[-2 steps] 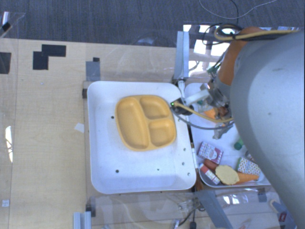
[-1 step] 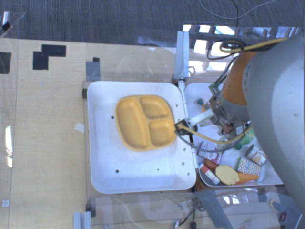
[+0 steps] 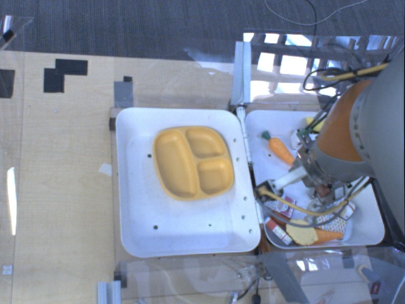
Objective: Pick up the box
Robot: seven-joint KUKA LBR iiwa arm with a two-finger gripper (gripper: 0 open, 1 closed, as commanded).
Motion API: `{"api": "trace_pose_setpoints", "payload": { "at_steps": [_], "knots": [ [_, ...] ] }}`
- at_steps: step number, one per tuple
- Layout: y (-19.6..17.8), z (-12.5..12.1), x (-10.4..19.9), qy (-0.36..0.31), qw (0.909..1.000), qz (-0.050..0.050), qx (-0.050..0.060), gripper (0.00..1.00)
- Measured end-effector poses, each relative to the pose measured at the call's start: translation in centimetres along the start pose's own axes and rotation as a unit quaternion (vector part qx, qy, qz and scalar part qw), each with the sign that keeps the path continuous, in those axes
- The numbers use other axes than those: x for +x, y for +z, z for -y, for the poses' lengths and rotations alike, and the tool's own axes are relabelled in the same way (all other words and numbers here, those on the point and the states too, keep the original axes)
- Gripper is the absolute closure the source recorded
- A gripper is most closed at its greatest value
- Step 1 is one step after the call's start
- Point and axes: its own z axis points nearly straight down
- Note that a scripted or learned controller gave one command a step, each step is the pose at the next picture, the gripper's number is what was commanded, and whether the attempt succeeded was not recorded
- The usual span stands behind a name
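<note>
My gripper [image 3: 318,194] hangs low over the middle of the right bin [image 3: 374,232], under the grey and orange wrist. A small red and white box [image 3: 286,206] lies just to its left near the bin's front left, partly crossed by a yellow cable. The view does not show anything between the fingers. The arm hides most of the bin's right half.
A toy carrot [image 3: 280,149] lies at the back of the right bin. A yellow slice [image 3: 304,235], an orange piece [image 3: 330,235] and a small red item [image 3: 276,223] crowd its front edge. The left bin [image 3: 136,227] holds a yellow divided plate [image 3: 192,161].
</note>
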Motion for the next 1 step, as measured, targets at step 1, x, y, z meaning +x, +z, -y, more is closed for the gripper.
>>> {"api": "trace_pose_setpoints", "payload": {
  "at_steps": [1],
  "knots": [
    [-0.01,-7.01,7.67,0.068,0.9977,0.000,0.000,0.00]
  ]
}}
